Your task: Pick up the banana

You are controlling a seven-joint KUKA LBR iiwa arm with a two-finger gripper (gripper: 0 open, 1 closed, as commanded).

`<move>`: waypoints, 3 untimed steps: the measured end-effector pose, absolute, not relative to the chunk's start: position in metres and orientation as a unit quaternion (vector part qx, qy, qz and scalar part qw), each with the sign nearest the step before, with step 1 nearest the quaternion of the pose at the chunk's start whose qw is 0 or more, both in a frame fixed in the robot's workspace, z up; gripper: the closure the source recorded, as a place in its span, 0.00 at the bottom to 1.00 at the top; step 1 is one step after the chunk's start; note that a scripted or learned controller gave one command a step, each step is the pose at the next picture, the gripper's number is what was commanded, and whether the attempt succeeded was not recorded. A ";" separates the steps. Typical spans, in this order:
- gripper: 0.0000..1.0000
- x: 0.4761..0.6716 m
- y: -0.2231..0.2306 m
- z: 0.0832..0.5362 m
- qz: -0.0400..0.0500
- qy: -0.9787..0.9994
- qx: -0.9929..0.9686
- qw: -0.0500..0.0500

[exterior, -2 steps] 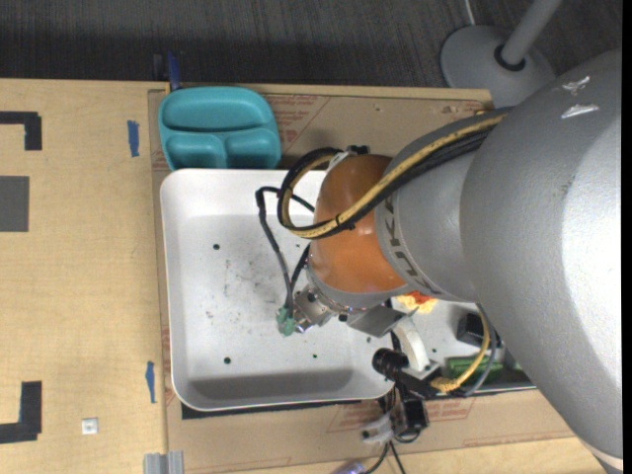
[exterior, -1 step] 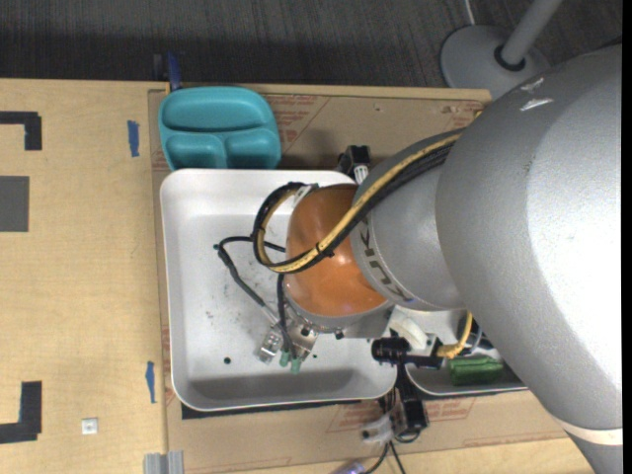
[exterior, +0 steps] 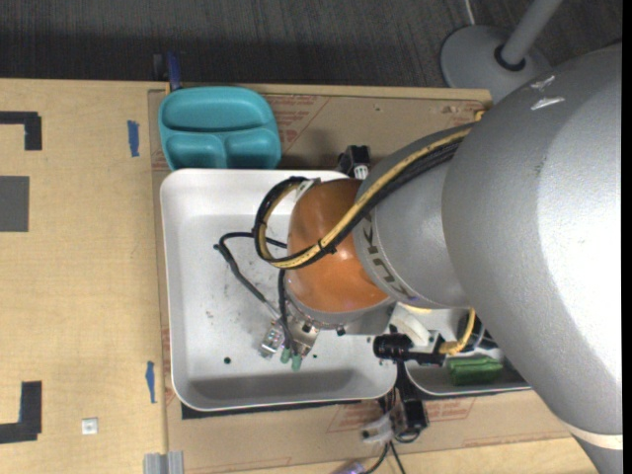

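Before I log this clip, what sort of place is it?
Likely a robotics lab test bench, not a home or a factory line. A grey arm with loose cabling reaches over a shallow white bin, and the cardboard-covered bench carries blue tape marks.

Probably robotics lab: cardboard-topped bench (exterior: 79, 294), tape marks (exterior: 132, 138), white bin (exterior: 188, 294), cabling (exterior: 296, 255).
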State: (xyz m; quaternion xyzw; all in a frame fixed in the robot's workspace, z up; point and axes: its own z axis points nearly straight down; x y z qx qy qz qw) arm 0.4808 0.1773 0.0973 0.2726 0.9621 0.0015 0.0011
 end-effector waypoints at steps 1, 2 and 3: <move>1.00 0.481 0.178 0.107 0.003 0.962 0.273 0.002; 1.00 0.536 0.221 0.087 0.002 0.913 0.408 0.002; 1.00 0.537 0.222 0.098 0.003 0.913 0.408 0.003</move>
